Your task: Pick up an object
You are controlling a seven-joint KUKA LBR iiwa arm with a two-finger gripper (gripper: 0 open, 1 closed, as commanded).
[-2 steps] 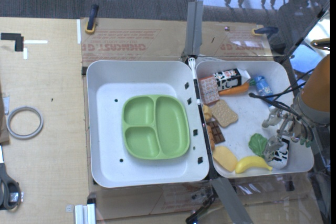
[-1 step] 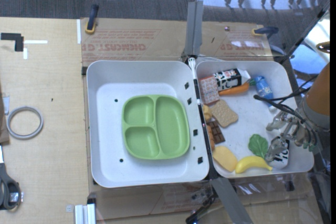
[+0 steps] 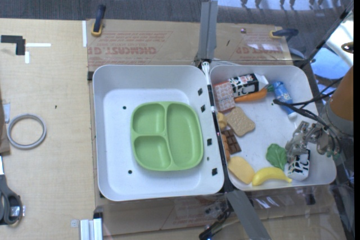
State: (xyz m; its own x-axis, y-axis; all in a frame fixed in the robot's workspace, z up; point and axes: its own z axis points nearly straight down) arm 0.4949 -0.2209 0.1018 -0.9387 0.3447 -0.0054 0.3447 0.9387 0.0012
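1. Camera view: two shallow white bins of smooth plastic sit side by side on a pale wooden surface (image 3: 45, 64); brown cardboard lies under them.
2. The left bin (image 3: 107, 137) carries a green tray (image 3: 167, 135), rounded, glossy, with three compartments.
3. The right bin (image 3: 315, 174) holds the toy food: a curved yellow banana (image 3: 271, 176) at the lower edge, a pale yellow wedge (image 3: 241, 169) just beside it, a green leafy piece (image 3: 277, 155), a tan cracker (image 3: 242, 121), a brown chocolate bar (image 3: 230, 142), an orange carrot (image 3: 251, 96), a black-and-white carton (image 3: 245, 85) and a blue packet (image 3: 281, 92).
4. The metal pincer (image 3: 298, 146) sits low in the lower right of the right bin, just above a small black-and-white block (image 3: 300, 164) and beside the green leafy piece.
5. Its fingers are tangled among cables and blurred, so I cannot tell whether they are apart, together or clamped on anything.
6. The arm is cut off at the right edge of the frame.
7. At the left, a grey tape ring (image 3: 25, 131) lies on the wood; scissors (image 3: 10, 206) are cut off at the lower left.
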